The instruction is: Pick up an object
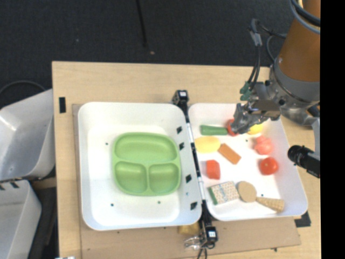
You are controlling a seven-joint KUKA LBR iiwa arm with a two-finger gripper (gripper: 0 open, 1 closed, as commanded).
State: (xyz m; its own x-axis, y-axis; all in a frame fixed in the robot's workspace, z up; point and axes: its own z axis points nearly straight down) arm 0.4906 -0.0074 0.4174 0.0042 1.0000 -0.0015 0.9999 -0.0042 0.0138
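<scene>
I see the arm [302,47] reaching in from the right, its hand [243,122] low over the back of the right bin [294,190]. I cannot tell how far the hand is open, nor whether it has anything; its tip sits right at a small red piece [230,128] and the end of a green piece [213,129], with something yellow [257,127] just behind it. Nearer me in that bin lie a yellow lemon shape [207,143], an orange block [229,154], a red block [213,169], a pink ball [263,145], a red ball [268,166], a patterned packet [223,192] and a tan cone [259,197], all apart from the hand. The left bin [97,209] on the table [64,85] holds a green 3-part plate [146,163].
</scene>
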